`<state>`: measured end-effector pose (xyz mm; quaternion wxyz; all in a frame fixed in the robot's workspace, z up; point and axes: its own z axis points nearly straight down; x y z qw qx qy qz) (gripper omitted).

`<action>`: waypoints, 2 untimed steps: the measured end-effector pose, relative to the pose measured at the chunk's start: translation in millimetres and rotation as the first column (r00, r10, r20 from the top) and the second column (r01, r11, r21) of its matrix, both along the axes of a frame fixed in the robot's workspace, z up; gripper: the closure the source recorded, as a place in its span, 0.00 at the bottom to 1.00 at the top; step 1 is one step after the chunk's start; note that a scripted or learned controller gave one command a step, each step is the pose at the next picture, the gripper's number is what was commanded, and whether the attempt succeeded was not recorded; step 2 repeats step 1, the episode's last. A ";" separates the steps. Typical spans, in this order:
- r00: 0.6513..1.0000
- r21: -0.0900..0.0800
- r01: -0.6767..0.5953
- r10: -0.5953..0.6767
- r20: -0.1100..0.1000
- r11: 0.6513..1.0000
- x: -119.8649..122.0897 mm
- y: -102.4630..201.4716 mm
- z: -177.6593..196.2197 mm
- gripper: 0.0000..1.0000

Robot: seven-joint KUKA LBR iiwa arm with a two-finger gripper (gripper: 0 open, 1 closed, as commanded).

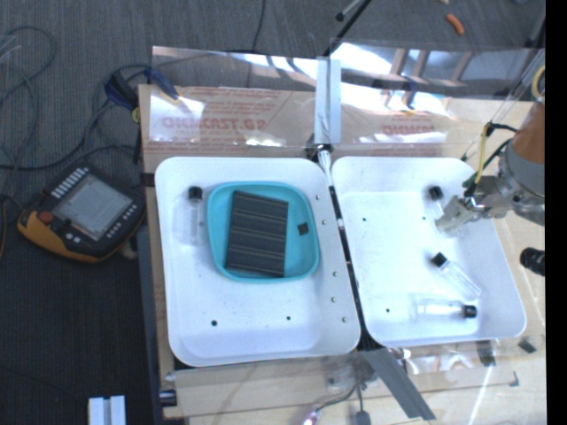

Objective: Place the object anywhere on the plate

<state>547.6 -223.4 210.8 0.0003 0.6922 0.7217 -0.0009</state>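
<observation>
Nearest, a clear vial (443, 309) lies in the right bin (399, 264), a second (454, 274) just beyond it. Farther, the tool (454, 215) hovers over that bin; whether it is open I cannot tell. In the left bin (182, 326), the dark ridged block (256, 233) lies on the teal plate (306, 255).

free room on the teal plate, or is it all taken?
The dark ridged block covers most of the teal plate. Bare strips: the left rim beside the vial, and the right side around a small dark square. The left bin is bare in front of the plate.
</observation>
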 end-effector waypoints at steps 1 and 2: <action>1.000 0.000 0.000 0.000 0.000 1.000 0.0 0.0 0.0 0.00; 1.000 0.000 0.000 0.000 0.000 1.000 0.0 0.0 0.0 0.00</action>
